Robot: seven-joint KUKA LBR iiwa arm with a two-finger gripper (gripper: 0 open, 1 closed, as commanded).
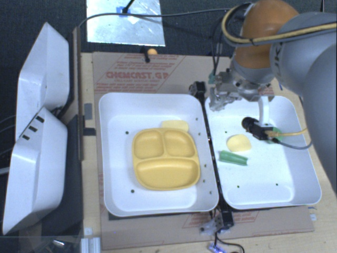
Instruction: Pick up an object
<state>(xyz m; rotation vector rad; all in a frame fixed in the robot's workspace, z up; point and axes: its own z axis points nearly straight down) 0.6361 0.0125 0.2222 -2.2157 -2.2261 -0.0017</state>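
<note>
Gripper (220,103) over right bin (295,194); smooth yellow divided tray (166,159) left.

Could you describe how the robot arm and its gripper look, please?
The arm is grey and rounded, with an orange band above the wrist. Yellow and black cables loop beside that band. The gripper is a small assembly of bare metal and black parts.

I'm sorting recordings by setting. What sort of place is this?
Probably a robotics lab bench: a grey arm with an orange band reaches over two shallow white bins, which hold a yellow plastic divided tray and a small green stick.
</note>
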